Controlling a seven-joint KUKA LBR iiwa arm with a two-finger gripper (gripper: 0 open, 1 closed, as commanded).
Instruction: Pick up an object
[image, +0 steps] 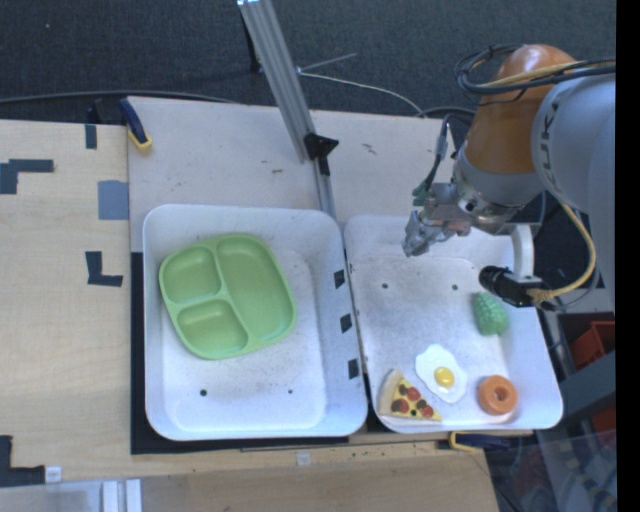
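I see toy food—pizza slice (408, 397), fried egg (441, 374), doughnut (497, 395), green piece (491, 314)—along the right bin's (400, 310) near and right edges, its middle bare, my tool (418, 240) over its far-left corner, grip unreadable.

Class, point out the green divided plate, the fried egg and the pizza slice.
green divided plate (226, 294): camera view, centre ridge.
fried egg (443, 377): camera view, yolk.
pizza slice (407, 397): camera view, topped middle.
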